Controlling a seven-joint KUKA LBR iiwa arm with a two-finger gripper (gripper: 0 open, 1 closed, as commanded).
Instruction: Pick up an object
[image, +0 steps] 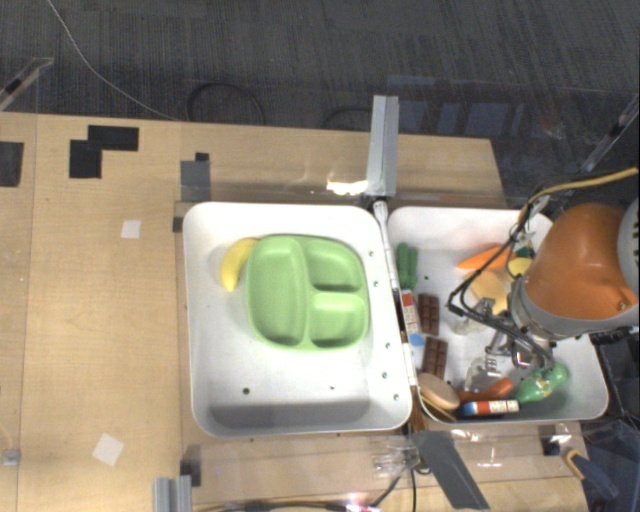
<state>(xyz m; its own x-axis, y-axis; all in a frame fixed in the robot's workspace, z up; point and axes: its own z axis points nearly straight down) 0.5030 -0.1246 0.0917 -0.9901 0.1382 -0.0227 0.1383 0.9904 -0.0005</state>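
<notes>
The right bin (590, 405) holds a clutter of small objects. My gripper (505, 362) hangs low over the bin's front right part, below the arm's orange band (580, 265). Right beneath it lie a red piece (497, 387), a red and white marker (490, 407) and a green toy (546, 382). Two brown chocolate bars (428, 313) lie to the gripper's left, with a green stick (406, 265) behind them. An orange carrot (480, 258) and a yellow piece (488, 287) lie at the back, partly hidden by the arm.
A round wooden piece (437, 392) leans in the right bin's front left corner. The left bin (290, 400) holds a green divided plate (305, 290) with a banana (234, 262) at its left edge. A metal divider (392, 300) separates the bins.
</notes>
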